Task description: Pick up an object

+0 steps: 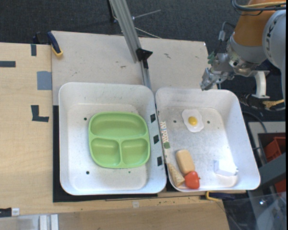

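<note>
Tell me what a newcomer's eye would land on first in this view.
Probably the bright green divided plate lying in the left bin. Next, the fried egg near the back of the right bin, and the red tomato beside a bread roll at its front. The gripper hovers over that bin's back rim.

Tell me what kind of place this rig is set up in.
Probably a robotics lab bench for pick tests, not a kitchen: two white bins sit side by side, holding a green divided plate and toy food like a fried egg, with the gripper above the right bin's far edge.
</note>
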Controlling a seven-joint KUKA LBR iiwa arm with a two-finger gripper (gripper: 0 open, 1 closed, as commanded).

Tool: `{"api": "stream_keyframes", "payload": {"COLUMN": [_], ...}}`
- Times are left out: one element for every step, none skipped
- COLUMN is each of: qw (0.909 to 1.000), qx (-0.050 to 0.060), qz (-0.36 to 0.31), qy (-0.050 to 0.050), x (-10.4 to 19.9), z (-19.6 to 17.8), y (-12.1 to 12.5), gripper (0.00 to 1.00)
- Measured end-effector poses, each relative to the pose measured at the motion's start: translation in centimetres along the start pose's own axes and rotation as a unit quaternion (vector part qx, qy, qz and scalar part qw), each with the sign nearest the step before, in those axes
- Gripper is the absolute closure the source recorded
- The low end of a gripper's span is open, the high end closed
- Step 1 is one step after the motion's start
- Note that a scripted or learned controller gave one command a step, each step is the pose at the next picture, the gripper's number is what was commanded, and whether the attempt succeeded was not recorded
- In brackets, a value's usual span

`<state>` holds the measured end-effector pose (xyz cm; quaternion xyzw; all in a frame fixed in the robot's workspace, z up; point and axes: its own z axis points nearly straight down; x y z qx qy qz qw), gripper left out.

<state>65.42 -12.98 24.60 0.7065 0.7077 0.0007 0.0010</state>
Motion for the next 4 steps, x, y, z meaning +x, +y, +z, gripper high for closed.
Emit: {"api": "stream_keyframes", "payload": {"qw": [1.0000, 1.0000, 1.0000, 1.0000], "qx": [0.002, 0.001, 0.003, 0.004], "qz": [-0.002, -0.003, -0.002, -0.002], "qy": [0.000, 0.001, 0.001, 0.001], "x": [5.9, 11.3, 15.7, 20.7], "z": [0.0, -0.7, -0.2, 1.4], "y": [-1.0, -2.6, -3.6, -5.7], "gripper": [1.00, 1.00, 1.00, 1.00]}}
